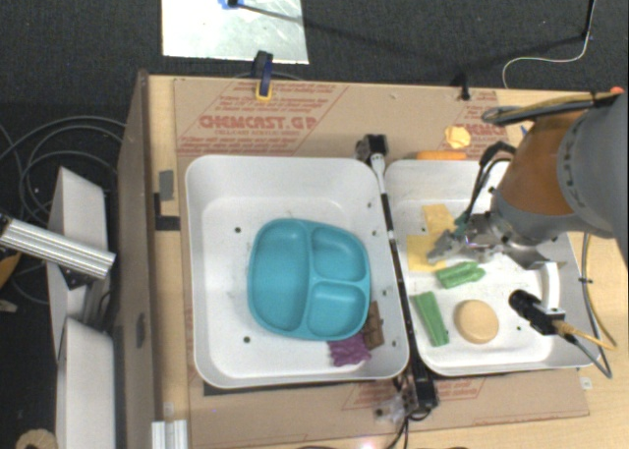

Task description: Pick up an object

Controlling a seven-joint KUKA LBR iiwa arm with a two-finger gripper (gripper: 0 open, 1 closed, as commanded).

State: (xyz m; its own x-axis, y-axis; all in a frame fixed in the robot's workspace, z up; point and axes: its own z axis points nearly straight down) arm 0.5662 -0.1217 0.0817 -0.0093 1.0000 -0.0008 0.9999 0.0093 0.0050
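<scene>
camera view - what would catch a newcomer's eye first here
The turquoise divided plate in the left bin stands out most, with a purple piece at its lower edge. Next comes the grey and orange arm reaching over the right bin, its gripper low above a yellow piece and a green piece.

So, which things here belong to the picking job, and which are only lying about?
Belonging to the job:
- claw, low in the right bin
- yellow pieces under it
- short green piece
- long green stick
- round tan piece

Only lying about:
- blue divided plate in the left bin
- purple piece and brown piece beside that plate
</scene>
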